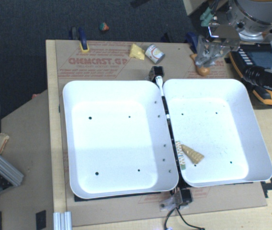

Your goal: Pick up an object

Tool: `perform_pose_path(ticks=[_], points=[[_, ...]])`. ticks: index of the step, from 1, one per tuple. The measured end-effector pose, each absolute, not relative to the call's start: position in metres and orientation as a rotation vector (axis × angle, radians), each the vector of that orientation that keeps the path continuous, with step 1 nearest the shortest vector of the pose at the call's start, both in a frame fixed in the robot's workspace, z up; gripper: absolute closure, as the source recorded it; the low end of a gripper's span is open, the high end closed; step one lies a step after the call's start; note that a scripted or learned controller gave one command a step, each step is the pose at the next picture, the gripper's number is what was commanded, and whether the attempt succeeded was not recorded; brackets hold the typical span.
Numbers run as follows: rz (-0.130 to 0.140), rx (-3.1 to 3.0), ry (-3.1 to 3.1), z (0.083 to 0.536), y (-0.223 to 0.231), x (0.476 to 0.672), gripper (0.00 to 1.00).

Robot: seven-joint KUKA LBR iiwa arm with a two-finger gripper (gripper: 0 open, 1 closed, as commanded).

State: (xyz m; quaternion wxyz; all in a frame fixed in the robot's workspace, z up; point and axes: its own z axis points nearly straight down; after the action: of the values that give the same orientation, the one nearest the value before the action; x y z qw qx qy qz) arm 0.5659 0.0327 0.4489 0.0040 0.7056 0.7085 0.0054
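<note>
**Arm raised beyond the right bin, a tan wedge lies in that bin**

The left bin (112, 138) shows a bare white floor with four small dark dots on it. Behind it, on the brown cardboard sheet (102, 60) that covers the tabletop, lie a yellow piece (136, 52) and, just beside it on the right, a small white and grey box (154, 53). A blue clamp with a yellow tip (83, 40) stands at the far edge of the sheet.

The right bin (212, 128) touches the left one along a dark seam. In its near left corner lies a tan wedge-shaped object (192, 154). Its long axis runs slanted, from far-left to near-right; the narrow tip points to the far left, toward the seam, and the wide end is toward the near right. Beside it, against the bin wall, lies a thin strip with a green mark (180, 155).

The end effector (211, 56) hangs above the cardboard behind the right bin, well apart from the wedge. Its pale fingers are blurred, so I cannot tell how far they are open. A small orange object (203, 70) lies on the cardboard under it; whether they touch is not clear.
</note>
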Motion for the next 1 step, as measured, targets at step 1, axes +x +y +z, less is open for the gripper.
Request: perform_pose_path(ticks=[1], points=[[-0.018,2.224,2.234,0.2852,0.0780,0.5820,1.00]])
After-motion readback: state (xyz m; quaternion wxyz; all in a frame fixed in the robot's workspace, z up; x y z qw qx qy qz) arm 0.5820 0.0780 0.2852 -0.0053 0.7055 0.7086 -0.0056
